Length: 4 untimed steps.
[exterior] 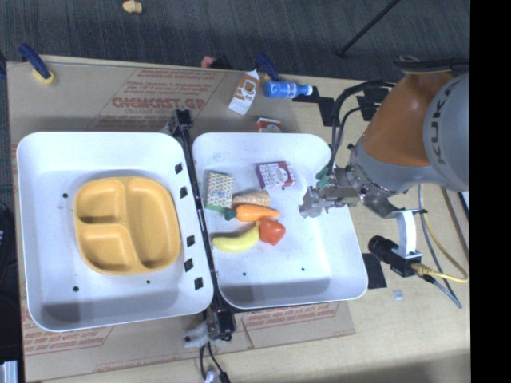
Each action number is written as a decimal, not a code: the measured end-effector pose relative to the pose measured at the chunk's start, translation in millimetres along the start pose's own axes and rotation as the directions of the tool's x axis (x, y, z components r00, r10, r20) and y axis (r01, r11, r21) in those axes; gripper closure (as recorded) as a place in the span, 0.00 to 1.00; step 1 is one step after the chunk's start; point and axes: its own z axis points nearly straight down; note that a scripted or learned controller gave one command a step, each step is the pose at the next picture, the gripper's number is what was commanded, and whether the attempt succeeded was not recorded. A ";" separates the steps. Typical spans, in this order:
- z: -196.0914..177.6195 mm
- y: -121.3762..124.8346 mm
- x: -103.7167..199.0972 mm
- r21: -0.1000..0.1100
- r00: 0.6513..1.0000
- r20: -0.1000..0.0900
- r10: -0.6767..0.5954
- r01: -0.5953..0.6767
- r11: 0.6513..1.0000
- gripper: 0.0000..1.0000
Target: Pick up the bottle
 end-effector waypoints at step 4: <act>24.3 -40.1 34.5 -0.001 0.990 0.001 -0.141 0.141 0.990 1.00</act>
